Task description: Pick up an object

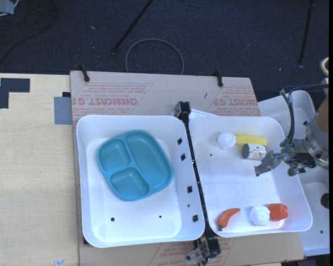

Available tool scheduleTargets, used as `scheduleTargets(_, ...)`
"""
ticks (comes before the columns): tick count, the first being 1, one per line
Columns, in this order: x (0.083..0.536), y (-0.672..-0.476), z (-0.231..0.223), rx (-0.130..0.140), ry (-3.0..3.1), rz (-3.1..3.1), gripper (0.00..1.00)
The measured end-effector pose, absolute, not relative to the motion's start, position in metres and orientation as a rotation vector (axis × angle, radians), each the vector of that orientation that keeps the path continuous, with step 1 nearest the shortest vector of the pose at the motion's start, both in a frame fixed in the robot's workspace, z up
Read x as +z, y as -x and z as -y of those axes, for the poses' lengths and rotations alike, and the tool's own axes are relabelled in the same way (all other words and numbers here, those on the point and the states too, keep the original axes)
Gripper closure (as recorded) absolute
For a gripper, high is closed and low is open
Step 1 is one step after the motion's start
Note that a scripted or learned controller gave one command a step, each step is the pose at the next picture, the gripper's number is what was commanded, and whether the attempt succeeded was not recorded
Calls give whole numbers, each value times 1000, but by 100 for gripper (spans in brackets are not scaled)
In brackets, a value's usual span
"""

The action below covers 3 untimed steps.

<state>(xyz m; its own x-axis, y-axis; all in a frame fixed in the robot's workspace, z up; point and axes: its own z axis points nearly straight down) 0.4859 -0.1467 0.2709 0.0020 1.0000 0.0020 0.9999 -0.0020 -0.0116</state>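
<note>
The right bin (233, 182) holds several small things. A white ball (226, 140), a yellow piece (251, 139) and a small grey can (254, 152) lie near its far side. At its near edge are an orange-red pepper (228, 217), a second white ball (260, 215) and a red-orange piece (278, 210). My gripper (281, 165) hangs over the bin's right side, just to the right of the can. It is open, one finger (264, 167) pointing left toward the can, and nothing lies between the fingers.
A blue divided plate (135, 164) lies in the left bin (94, 215). A black divider (192, 176) runs between the two bins. Cables and the arm's wrist (316, 143) crowd the right edge beyond the bin wall.
</note>
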Motion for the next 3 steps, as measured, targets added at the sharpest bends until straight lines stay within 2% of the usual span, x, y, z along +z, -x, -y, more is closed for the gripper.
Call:
scheduleTargets(1, 276, -488, 147, 2, 2221, 2221, 0)
scheduleTargets(2, 223, -478, 150, 6, 2217, 2216, 0)
scheduleTargets(3, 165, -477, 158, 6, 2217, 2215, 0)
